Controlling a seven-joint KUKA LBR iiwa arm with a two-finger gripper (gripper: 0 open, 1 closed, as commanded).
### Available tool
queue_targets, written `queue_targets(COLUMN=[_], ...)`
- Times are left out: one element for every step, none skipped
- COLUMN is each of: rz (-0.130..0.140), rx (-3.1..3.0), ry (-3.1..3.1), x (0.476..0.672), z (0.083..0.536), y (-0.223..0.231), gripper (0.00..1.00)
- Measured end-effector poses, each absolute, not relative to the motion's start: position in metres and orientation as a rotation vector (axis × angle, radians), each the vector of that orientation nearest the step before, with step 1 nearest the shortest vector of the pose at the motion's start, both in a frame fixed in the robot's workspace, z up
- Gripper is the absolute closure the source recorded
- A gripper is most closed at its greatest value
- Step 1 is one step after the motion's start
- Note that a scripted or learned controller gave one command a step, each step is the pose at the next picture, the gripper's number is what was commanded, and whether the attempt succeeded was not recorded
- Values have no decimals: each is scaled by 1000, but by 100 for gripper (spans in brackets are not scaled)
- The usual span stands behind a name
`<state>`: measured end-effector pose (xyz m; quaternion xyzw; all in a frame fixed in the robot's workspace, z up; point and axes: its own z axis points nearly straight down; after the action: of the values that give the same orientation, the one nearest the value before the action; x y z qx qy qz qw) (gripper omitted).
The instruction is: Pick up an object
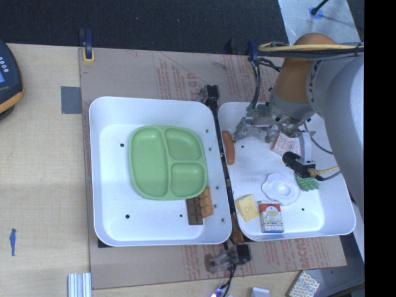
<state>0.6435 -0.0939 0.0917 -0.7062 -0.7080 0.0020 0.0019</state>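
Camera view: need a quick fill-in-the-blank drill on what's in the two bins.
1. The green divided plate lies in the ____ bin.
2. The chocolate bar sits just off the plate's lower-____ corner.
3. The hot dog lies against the right bin's ____ wall.
4. The fried egg lies in the same bin as the ____ wedge.

Missing words: left; right; left; cheese

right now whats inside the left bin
The left bin holds a green divided plate, lying flat near the middle, and a brown chocolate bar at the plate's lower right corner. The plate hides the bin floor beneath it, so anything under it cannot be seen.
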Motion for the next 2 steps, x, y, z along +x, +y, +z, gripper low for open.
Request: queue_targets(rz=[1, -2], rx=[-2221, -2225], ry=[-2225, -2225], x=[657, 610], z=[127, 214], y=[-124, -154], gripper=[0, 0])
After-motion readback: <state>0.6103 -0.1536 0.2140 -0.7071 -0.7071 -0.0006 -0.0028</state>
